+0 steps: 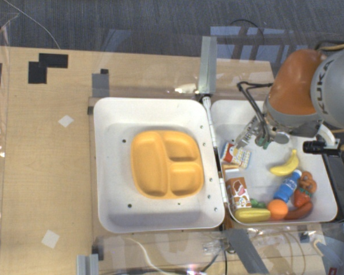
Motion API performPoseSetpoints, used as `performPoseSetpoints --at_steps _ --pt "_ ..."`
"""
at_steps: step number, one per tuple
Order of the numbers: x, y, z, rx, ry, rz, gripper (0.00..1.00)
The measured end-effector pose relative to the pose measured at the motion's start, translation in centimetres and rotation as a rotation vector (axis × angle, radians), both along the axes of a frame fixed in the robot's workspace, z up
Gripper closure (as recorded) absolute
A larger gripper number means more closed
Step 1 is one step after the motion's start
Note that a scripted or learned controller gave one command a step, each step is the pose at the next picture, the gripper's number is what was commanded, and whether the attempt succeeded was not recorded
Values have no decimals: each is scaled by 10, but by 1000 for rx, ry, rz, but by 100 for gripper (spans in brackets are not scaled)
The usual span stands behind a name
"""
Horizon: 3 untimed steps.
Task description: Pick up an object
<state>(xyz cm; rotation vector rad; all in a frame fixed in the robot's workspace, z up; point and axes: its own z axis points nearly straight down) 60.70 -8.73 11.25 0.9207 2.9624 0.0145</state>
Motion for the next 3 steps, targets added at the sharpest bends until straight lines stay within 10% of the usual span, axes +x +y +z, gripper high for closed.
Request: performPoseSetpoints --at_steps 1,2,3 --pt "-37 -61 56 5 28 -229 100" --pt "59 -61 8 10 34 -333 100" --pt "60 -62 10 9 31 -332 0"
